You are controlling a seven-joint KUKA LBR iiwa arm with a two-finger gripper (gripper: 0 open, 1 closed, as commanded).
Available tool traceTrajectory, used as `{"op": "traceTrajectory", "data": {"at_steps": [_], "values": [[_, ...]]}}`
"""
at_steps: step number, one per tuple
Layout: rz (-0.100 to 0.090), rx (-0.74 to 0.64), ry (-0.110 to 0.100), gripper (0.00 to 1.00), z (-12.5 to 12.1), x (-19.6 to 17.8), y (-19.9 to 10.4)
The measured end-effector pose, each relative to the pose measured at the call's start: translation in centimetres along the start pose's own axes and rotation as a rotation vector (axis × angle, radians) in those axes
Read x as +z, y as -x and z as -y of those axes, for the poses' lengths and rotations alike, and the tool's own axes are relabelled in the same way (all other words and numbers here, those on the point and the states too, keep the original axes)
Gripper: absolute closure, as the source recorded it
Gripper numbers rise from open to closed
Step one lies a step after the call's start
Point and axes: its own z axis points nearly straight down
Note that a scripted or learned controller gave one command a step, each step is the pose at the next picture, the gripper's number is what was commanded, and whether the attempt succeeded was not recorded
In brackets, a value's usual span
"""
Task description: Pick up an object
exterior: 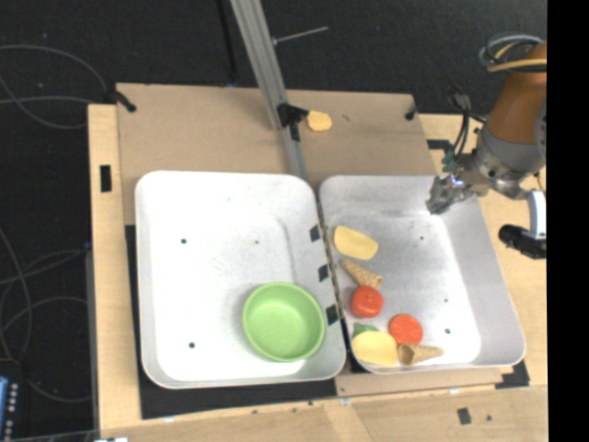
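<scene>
Cone [361, 273] in right bin [465, 247], long axis diagonal, tip lower right; fingers [444, 194] state unclear, well apart

Matt white plastic bins [230, 219], glossy green plastic bowl [283, 321], metal pole [262, 53].

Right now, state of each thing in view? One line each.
gripper: over the right bin's far corner, holding nothing visible
green bowl: upright in left bin
yellow piece: lying in right bin
two red pieces: resting in right bin
yellow piece on bench: outside both bins
</scene>
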Motion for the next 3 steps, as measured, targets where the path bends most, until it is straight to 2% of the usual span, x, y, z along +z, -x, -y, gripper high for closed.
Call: {"op": "traceTrajectory", "data": {"at_steps": [1, 2, 3], "values": [[0.002, -0.003, 0.003, 1.00, -1.2, -5.8, 0.3], [0.002, -0.004, 0.003, 1.00, -1.3, -11.4, 0.5], [0.000, -0.004, -0.005, 1.00, 1.4, -10.8, -4.3]]}}
